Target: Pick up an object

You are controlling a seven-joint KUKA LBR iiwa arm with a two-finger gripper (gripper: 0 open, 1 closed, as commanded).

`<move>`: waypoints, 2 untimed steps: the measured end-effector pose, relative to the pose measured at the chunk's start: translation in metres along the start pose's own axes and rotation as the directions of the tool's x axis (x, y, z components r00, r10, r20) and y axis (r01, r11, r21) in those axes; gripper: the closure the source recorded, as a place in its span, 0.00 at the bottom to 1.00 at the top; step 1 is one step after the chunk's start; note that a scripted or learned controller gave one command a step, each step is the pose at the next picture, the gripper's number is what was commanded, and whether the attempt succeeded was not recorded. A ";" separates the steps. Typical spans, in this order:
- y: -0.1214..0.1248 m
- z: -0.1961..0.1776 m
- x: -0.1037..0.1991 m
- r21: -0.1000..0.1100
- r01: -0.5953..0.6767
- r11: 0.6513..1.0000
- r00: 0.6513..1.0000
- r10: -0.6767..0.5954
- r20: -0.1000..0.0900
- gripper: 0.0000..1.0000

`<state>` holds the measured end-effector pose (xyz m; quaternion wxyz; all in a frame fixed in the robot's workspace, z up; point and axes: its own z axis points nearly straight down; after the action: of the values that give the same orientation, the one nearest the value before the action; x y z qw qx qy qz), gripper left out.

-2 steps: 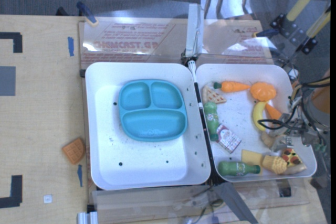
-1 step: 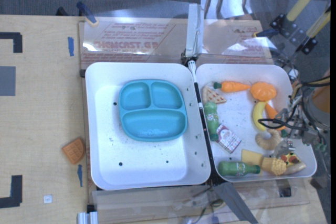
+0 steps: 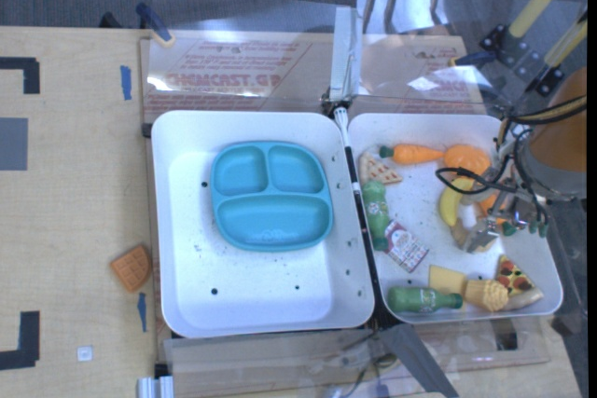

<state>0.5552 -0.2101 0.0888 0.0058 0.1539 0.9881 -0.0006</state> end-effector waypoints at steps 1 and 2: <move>0.001 -0.013 -0.003 0.001 0.002 1.000 1.000 -0.002 0.012 1.00; 0.001 -0.013 -0.003 0.001 0.002 1.000 1.000 -0.002 0.011 0.00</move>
<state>0.5582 -0.2097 0.1015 0.0111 0.1528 0.9882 -0.0017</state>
